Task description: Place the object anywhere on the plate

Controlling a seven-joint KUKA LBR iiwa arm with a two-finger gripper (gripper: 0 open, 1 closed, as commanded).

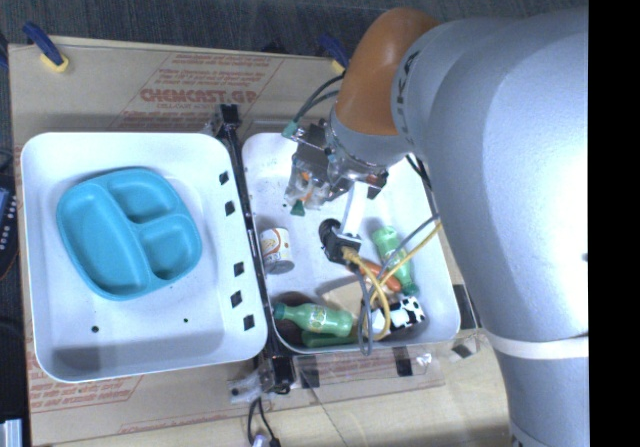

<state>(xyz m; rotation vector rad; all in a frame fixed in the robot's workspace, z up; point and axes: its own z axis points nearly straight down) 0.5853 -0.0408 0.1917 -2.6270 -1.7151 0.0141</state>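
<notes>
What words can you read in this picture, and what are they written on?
"CHEMCAST GP": big red letters on the cardboard under the bins; the blur makes this a best reading.
Smaller red lines around it: too blurred to read.
Label on the small can: too blurred to read.
Label on the green bottle: too small to read.

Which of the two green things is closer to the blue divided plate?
The yellow-labelled green bottle lying at the right bin's front; the other green thing is farther right.
</notes>
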